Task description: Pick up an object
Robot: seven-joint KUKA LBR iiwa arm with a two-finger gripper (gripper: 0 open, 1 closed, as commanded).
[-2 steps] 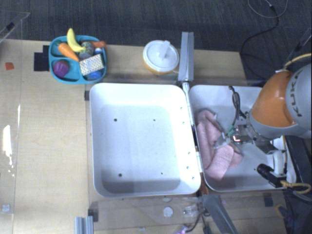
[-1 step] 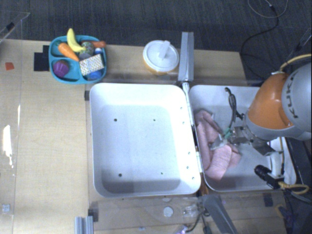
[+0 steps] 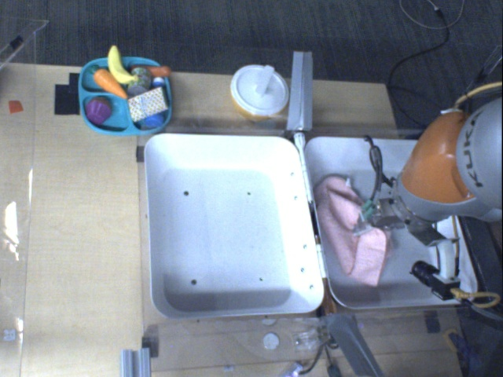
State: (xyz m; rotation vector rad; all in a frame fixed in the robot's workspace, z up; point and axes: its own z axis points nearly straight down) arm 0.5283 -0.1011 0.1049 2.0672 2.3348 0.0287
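Item: pink cloth (image 3: 346, 228), crumpled, lying in the right bin (image 3: 393, 295) against its left wall, long axis running far-to-near with a slight lean rightward at the near end. Gripper (image 3: 376, 215): lowered over the cloth's right edge about midway along its length, directly above or touching the fabric; whether the jaws are spread or pressed together cannot be told, nor whether any cloth sits between them. Judgement: the cloth's bulk lies left and near of the jaws, so a grasp here catches its right margin only.
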